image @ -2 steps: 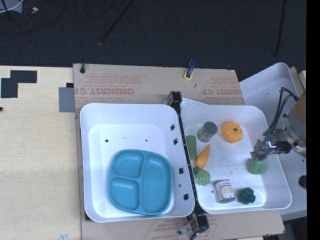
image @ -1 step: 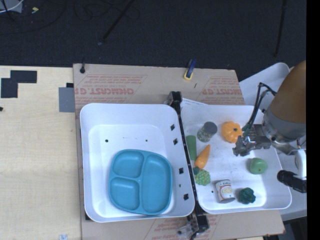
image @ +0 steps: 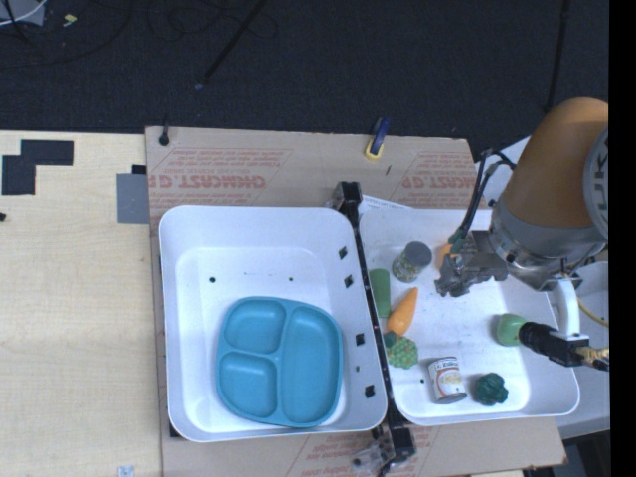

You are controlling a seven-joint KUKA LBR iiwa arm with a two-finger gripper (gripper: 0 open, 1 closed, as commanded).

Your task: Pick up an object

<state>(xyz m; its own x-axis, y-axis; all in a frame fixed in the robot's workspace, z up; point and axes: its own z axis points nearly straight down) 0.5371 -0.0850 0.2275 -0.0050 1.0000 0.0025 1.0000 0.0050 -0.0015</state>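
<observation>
The right bin [image: 537, 405] holds several small items. An orange carrot [image: 402, 311] lies near its left wall beside a green cylinder [image: 380, 291]. A grey-green can [image: 410, 259] stands just above them. A leafy green piece [image: 401, 351], a small labelled can [image: 447, 379] and a dark green lump [image: 489, 390] sit along the front. A light green object [image: 510, 329] rests at the right. My gripper [image: 455, 278] hangs low over the bin's upper middle, right of the grey-green can and the carrot.
The left bin [image: 189, 266] contains a blue divided plate [image: 278, 361]. A black divider clip [image: 350, 202] sits where the bins meet. Cardboard [image: 258, 172] lies under both bins. The arm's orange band [image: 561, 162] looms over the right bin's far side.
</observation>
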